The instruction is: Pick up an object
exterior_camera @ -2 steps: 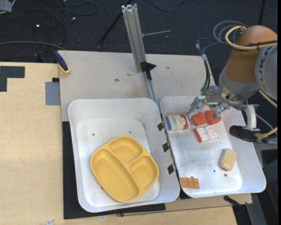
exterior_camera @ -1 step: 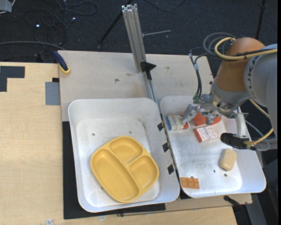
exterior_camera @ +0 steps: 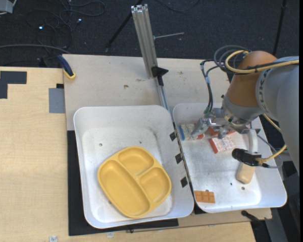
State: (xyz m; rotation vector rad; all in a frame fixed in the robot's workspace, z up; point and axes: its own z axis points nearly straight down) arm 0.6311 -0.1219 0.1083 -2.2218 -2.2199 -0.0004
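Camera view: pincer (exterior_camera: 210, 126) low in right bin (exterior_camera: 272, 198), beside red-white packet (exterior_camera: 222, 144).

A grey KUKA arm (exterior_camera: 272, 92) with an orange band reaches from the right over the right bin (exterior_camera: 227, 198), its gripper (exterior_camera: 212, 127) low near that bin's far left corner beside a small blue-and-white packet (exterior_camera: 188, 132). A red-and-white packet (exterior_camera: 222, 144) lies just next to the gripper; a tan block (exterior_camera: 245, 174) sits toward the right edge and an orange wafer (exterior_camera: 204, 196) near the front edge. A yellow divided plate (exterior_camera: 134, 181) rests in the left bin (exterior_camera: 91, 130), toward its front.
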